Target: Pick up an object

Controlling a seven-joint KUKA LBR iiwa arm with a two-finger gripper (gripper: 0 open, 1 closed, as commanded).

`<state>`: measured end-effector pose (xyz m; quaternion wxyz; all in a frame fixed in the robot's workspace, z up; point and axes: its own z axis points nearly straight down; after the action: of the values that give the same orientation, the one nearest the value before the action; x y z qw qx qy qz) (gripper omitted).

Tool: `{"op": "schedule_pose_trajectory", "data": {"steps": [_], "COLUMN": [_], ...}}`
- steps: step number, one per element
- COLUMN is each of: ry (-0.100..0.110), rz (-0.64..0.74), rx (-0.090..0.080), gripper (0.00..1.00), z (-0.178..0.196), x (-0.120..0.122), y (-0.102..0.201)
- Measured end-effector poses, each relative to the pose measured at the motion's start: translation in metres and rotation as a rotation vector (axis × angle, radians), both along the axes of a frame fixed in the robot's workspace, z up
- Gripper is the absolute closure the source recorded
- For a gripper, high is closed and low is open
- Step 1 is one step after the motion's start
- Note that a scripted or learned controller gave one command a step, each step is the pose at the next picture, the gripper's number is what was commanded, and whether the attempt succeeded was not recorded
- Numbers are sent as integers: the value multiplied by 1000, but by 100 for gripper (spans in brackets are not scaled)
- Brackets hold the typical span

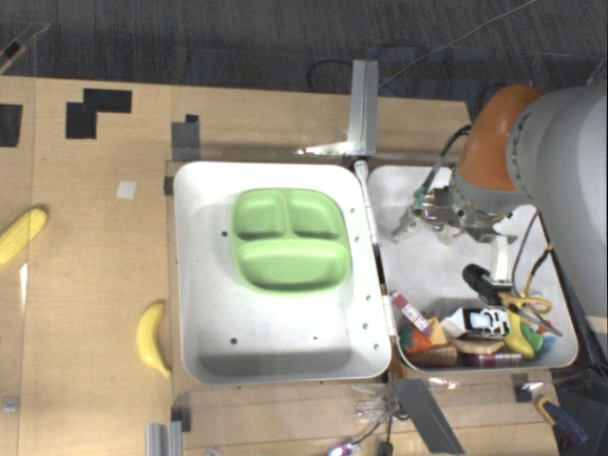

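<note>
My gripper [424,215] hangs over the far half of the right bin [418,264], above bare white floor. The grey arm with its orange band comes in from the right. A heap of small things lies along the bin's near edge: a red and pink item [409,311], an orange piece [433,331], a brown item [441,354], a black and white object [485,321] and a yellow thing [523,341]. The gripper is well apart from that heap, and nothing shows in its grasp.
The left bin [204,255] holds a green divided plate [288,238]. On the wooden bench to the left lie a banana [152,338] and a yellow corn cob [21,237]. A metal post [364,103] stands behind the two bins.
</note>
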<state>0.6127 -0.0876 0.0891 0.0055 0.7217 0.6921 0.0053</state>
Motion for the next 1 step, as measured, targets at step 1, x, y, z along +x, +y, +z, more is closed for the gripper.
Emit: {"op": "schedule_pose_trajectory", "data": {"steps": [1], "ry": [1], "rz": [-112], "rx": [2], "gripper": [0], "z": [1], "x": [-98], "y": [-7]}}
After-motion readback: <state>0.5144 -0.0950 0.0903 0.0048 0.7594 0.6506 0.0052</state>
